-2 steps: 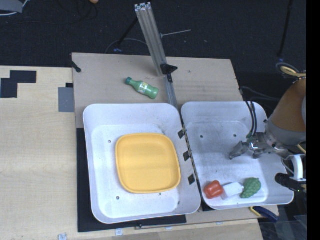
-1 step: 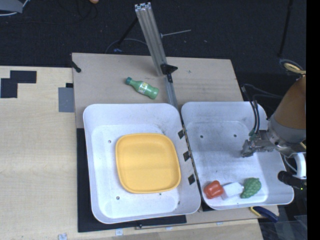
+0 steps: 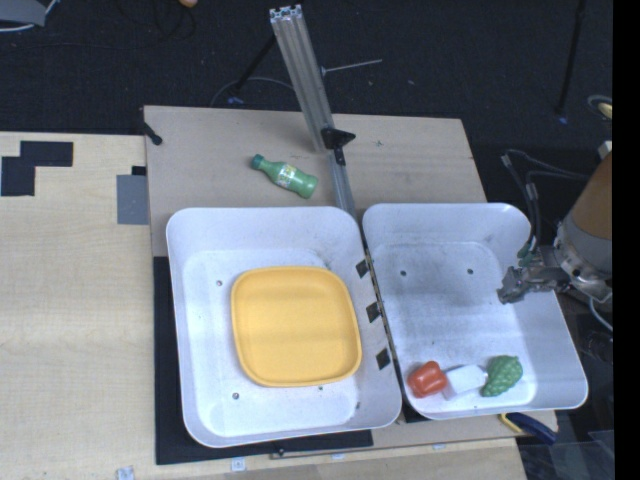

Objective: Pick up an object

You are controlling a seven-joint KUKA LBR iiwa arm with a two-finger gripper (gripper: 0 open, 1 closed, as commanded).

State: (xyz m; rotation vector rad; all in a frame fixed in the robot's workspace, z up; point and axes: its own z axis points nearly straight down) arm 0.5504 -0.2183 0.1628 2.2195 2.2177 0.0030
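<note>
While the arm waits at the right edge of the frame, the pickable pieces are bunched low in the right bin (image 3: 470,233), pressed into its lower corner at the bottom right of the picture: a red-orange pepper-like toy (image 3: 428,378), a small white block (image 3: 465,379) touching it, and a green lumpy piece (image 3: 502,375) just beside the block. That huddle looks like things that slid down to the near wall, which makes any one of them awkward to take cleanly, since neighbours sit against each side. Up from them, the gripper (image 3: 512,288) hovers over the bin's right portion, near the right wall, and whether it is open or closed cannot be made out from this angle; nothing is visibly carried. The cluster lies below it in the frame and slightly to the left, the green piece closest, the pepper farthest. Over in the left bin (image 3: 200,238) a yellow plate (image 3: 296,325) lies flat in the middle, well apart from the gripper. Farther up, outside both bins, a green bottle (image 3: 285,175) lies on its side on the bench (image 3: 410,158), beside a slanted metal rail (image 3: 305,73)
</note>
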